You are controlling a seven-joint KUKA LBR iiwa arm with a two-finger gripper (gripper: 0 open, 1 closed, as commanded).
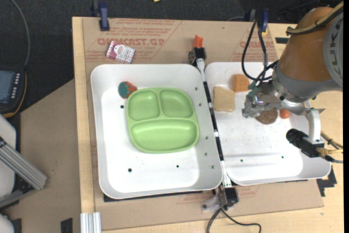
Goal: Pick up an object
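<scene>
Gripper point(260, 107): sat low inside right bin point(272, 176), just right of tan block point(224, 100); wide or narrow could not be told.

Brown round object point(267, 117): lay right of tan block, directly beneath gripper and partly covered by it; contact unconfirmed.

Step, as judged: poised on a candidate, grasp unproven.

Next move, as judged: called for a square close on brown round object, then a straight lift clear of orange piece point(240, 83), up and right of tan block.

Hard to read: gripper's tip was masked by wrist and cables; small red item point(284, 113), farther right of tan block, was unidentifiable.
</scene>
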